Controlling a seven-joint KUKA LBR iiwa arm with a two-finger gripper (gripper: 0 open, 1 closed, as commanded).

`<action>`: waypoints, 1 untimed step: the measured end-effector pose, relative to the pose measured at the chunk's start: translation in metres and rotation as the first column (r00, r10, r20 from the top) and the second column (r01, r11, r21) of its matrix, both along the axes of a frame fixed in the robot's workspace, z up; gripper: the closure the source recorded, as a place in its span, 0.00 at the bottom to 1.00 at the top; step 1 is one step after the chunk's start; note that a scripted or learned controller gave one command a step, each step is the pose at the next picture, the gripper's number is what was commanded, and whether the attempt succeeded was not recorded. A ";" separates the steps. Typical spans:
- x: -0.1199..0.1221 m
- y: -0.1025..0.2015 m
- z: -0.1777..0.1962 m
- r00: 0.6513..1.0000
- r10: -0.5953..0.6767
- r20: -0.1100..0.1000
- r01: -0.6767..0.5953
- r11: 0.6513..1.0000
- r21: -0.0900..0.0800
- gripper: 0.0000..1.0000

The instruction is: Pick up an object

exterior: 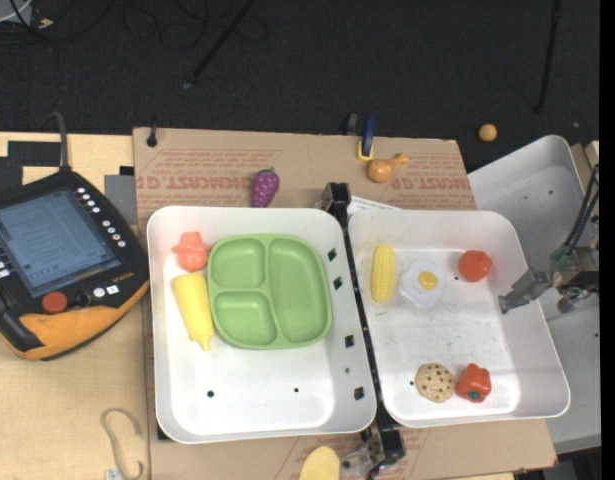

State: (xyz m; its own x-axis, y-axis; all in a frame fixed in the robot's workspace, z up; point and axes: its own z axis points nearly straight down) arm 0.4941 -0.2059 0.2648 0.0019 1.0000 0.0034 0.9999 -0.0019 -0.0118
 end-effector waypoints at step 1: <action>0.002 0.000 0.005 1.000 0.002 0.011 -0.002 1.000 -0.003 0.00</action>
State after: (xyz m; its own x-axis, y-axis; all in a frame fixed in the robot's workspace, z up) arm 0.4960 -0.2062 0.2702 0.0001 1.0000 0.0002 1.0000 -0.0001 -0.0009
